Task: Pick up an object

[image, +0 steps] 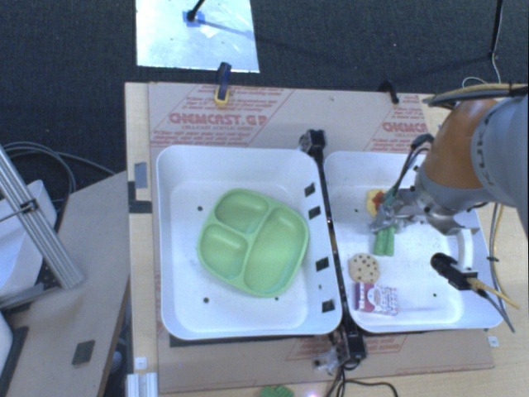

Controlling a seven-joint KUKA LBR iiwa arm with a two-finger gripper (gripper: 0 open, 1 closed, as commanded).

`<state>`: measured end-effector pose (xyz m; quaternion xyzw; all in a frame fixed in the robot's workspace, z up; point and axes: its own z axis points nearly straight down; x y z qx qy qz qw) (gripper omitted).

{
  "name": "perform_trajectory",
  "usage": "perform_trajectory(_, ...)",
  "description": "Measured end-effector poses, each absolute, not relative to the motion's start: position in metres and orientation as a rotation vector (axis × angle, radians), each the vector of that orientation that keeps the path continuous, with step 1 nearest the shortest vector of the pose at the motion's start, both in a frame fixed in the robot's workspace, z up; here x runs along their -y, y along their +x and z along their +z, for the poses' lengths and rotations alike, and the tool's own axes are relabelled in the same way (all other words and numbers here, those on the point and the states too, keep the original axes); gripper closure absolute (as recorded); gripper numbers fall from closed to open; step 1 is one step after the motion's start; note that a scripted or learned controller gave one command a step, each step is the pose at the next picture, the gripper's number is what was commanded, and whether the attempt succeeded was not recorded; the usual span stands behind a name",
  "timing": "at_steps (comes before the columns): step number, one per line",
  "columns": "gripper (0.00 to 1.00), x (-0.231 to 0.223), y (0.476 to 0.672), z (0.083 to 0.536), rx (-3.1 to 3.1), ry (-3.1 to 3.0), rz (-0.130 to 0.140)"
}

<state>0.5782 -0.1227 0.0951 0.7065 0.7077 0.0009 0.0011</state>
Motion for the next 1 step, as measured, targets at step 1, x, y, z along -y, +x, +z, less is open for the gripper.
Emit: perform_trajectory(1,1.0,0.0571,0.5752,0.2103,-2.229,2.207,0.01)
